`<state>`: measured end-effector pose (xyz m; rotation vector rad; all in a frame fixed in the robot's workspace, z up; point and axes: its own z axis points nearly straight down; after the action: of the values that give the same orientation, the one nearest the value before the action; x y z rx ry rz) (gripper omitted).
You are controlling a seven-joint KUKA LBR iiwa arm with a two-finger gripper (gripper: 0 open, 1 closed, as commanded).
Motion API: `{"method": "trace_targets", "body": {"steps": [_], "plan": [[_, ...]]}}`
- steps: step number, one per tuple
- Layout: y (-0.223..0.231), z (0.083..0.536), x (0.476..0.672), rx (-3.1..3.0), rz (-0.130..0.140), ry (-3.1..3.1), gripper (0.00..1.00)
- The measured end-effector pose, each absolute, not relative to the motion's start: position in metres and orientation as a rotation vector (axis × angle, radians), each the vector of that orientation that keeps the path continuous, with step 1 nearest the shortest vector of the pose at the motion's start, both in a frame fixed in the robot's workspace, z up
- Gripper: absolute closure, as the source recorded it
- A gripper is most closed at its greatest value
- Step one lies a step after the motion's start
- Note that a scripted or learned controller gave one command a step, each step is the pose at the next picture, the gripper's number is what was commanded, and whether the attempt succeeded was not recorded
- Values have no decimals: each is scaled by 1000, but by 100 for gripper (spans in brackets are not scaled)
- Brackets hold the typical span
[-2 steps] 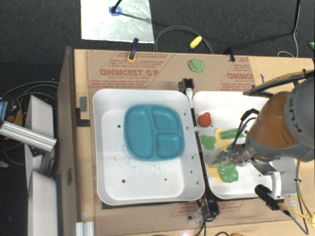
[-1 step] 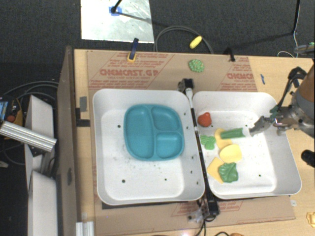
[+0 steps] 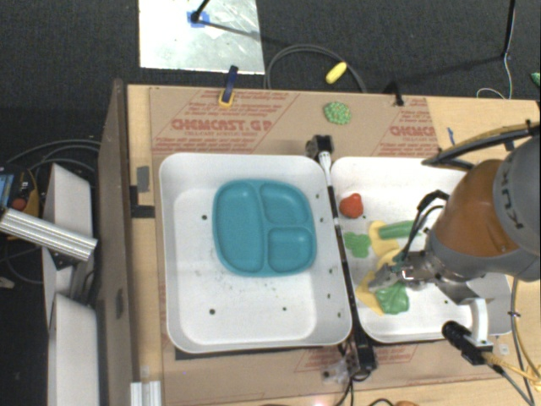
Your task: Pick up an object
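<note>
- White shallow plastic bin on the left (image 3: 182,252) holds one teal plastic plate with three compartments (image 3: 264,227), lying flat near its middle.
- White shallow bin on the right (image 3: 380,172) holds several small toys: one red rounded piece (image 3: 351,204), one flat green piece (image 3: 357,244), a yellow-and-green stick (image 3: 390,229) and a green leafy lump (image 3: 392,299) with yellow bits beside it.
- Grey two-finger gripper (image 3: 396,274) sits just above the leafy lump; whether its fingers are parted or clenched cannot be told.
- Grey-and-orange arm (image 3: 478,218) covers the right bin's far side.

The arm (image 3: 499,227) is bulky grey with a broad orange band; a black cable loops beside it.
</note>
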<state>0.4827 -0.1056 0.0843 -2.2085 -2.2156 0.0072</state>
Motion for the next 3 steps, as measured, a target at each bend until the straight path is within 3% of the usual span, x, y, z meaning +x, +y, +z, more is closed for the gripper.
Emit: {"method": "trace_targets", "body": {"steps": [1,2,3], "plan": [[-129,200,529,-2226,-12,-2237,0],[-100,92,525,-2210,4,-2224,0],[-151,212,583,-2229,-11,-2237,0]]}}
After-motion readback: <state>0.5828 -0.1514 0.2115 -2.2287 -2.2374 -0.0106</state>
